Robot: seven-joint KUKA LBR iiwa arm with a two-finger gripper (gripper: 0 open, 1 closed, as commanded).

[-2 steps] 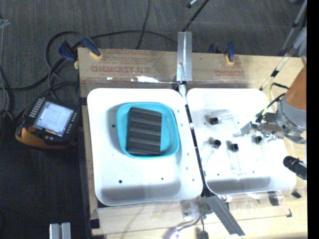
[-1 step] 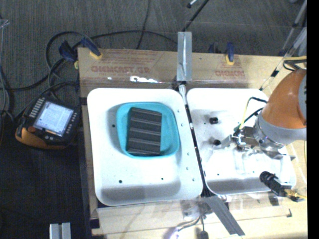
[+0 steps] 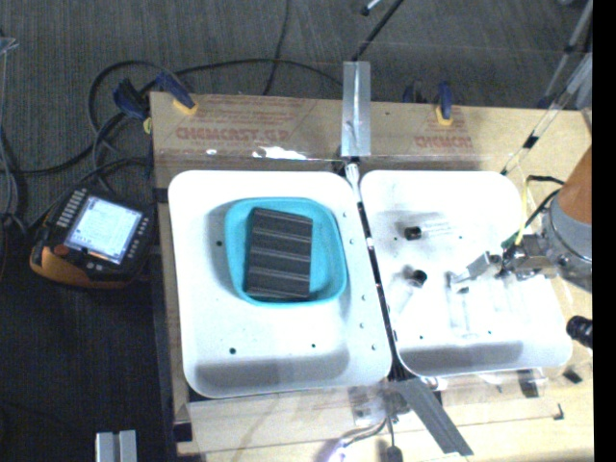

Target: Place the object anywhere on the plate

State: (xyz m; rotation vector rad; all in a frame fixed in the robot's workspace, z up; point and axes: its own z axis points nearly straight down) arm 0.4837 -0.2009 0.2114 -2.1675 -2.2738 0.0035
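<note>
Camera view: one slanted look down on the bench and both bins.
Left bin (image 3: 192, 287): white and shallow, filling the centre-left of the frame.
Plate (image 3: 332, 258): turquoise, with rounded corners, lying in the upper middle of the left bin.
Object (image 3: 279, 253): a dark grey ribbed block, lying flat on the plate, inside its rim, with blue showing all round it.
Right bin (image 3: 539, 340): white, just beside the left bin, in the centre-right of the frame.
Small dark pieces: one (image 3: 412, 231) in the upper left part of the right bin, another (image 3: 416, 277) just below it; too small to identify.
Arm (image 3: 582, 195): enters at the right edge, its orange band showing above the grey wrist.
Gripper (image 3: 462, 277): over the middle of the right bin, reaching leftward, well apart from the plate.
Claw state: cannot tell how far open it is; nothing can be seen in its grasp.
Handheld controller (image 3: 91, 234): on the dark floor at the left edge, its screen lit.
Clamps (image 3: 173, 94): blue and yellow, on the cardboard back edge of the bench.
</note>
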